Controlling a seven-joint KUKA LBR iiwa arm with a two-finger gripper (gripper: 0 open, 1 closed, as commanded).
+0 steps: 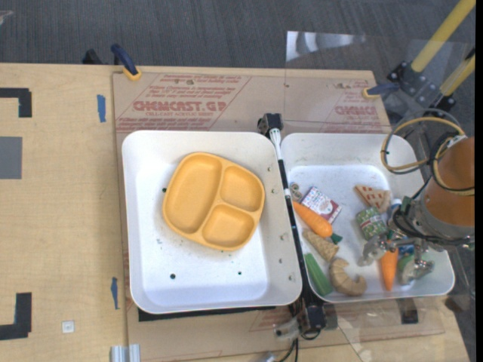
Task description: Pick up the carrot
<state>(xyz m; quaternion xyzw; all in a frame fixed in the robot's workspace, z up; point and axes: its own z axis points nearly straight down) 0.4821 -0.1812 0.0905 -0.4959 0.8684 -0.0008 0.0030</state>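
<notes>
A small orange carrot (388,268) lies in the right bin (332,151) near its front right corner, pointing toward the front edge. My gripper (390,256) is low over it, below the orange band of the arm (455,181). Its fingers (369,252) stand on either side of the carrot, wider apart than the carrot, so the gripper is open. A second, larger carrot (312,219) with a green top lies at the left of the same bin, well clear of the gripper.
The right bin also holds a red-and-white packet (320,202), a waffle-like piece (372,196), a green can (369,222), a green pod (318,274) and tan pieces (346,276). A yellow divided plate (213,200) sits in the left bin (151,262). Cables loop (411,138) beside the arm.
</notes>
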